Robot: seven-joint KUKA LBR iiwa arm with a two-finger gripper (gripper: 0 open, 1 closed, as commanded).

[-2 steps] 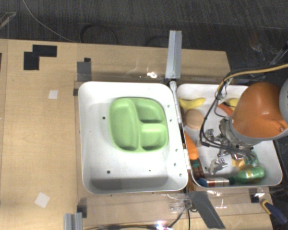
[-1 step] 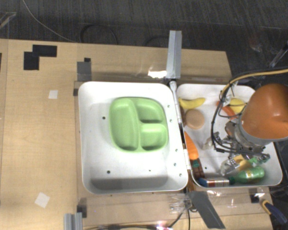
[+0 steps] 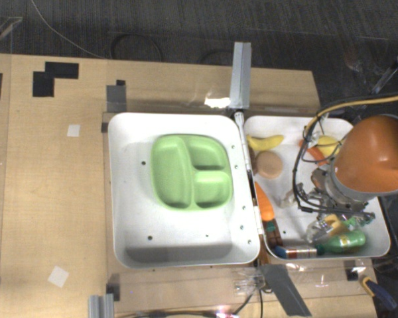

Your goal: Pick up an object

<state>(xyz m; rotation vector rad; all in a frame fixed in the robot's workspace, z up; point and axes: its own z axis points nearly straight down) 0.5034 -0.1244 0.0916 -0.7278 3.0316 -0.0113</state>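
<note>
**Ana:** Plywood benchtop, dark carpet behind it, two white bins side by side. Where's the thing to be picked?

**Ben:** My guess is the green bottle (image 3: 341, 242), lying on its side in the near right corner of the right bin (image 3: 286, 121), close against the front wall. The gripper (image 3: 335, 222) is down just above it, under the orange wrist band (image 3: 377, 152).

**Ana:** Has it got hold?

**Ben:** I cannot tell. The wrist and cables hide the tip, so grasping or released is anyone's guess.

**Ana:** What could go wrong?

**Ben:** A round bottle lying flat can roll out of a pinch, and the bin wall leaves little room on that side. A descent slightly off would likely strike the rim or push the bottle into the corner.

**Ana:** And the neighbours?

**Ben:** A small reddish item (image 3: 297, 250) lies just left of the bottle along the front wall. The carrot (image 3: 265, 204) sits by the left wall, the brown ball (image 3: 270, 165) and banana (image 3: 266, 142) farther back. The loose cables could snag. The left bin (image 3: 129, 177) holds the green divided tray (image 3: 189, 171), well apart.
</note>
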